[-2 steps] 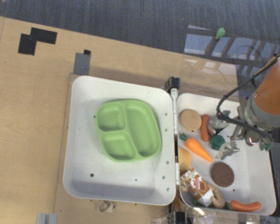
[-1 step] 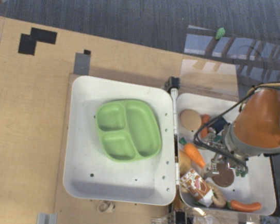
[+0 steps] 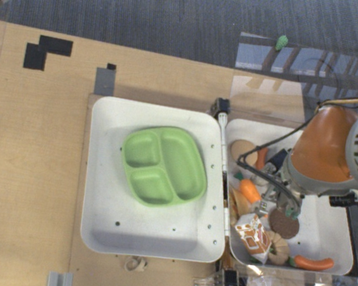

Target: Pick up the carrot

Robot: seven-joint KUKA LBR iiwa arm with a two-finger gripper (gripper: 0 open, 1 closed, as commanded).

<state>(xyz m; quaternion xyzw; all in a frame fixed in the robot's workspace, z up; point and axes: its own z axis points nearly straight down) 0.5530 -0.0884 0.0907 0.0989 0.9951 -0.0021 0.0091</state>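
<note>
A long orange-red carrot (image 3: 312,262) with a dark green end lies along the front wall of the right bin (image 3: 344,243). A shorter orange chunk (image 3: 248,191) lies at that bin's left side; I cannot tell what it is. My gripper (image 3: 271,201) hangs below the arm's orange band (image 3: 321,150), low over the middle of the right bin. It is just right of the orange chunk and well up-left of the long carrot. The wrist and cables hide much of the gripper. Nothing shows held in it.
Around the gripper in the right bin lie a brown round disc (image 3: 283,223), a printed snack packet (image 3: 252,233), a tan round item (image 3: 241,148) and a small orange piece (image 3: 261,158). The left bin (image 3: 97,220) holds a green divided plate (image 3: 163,165).
</note>
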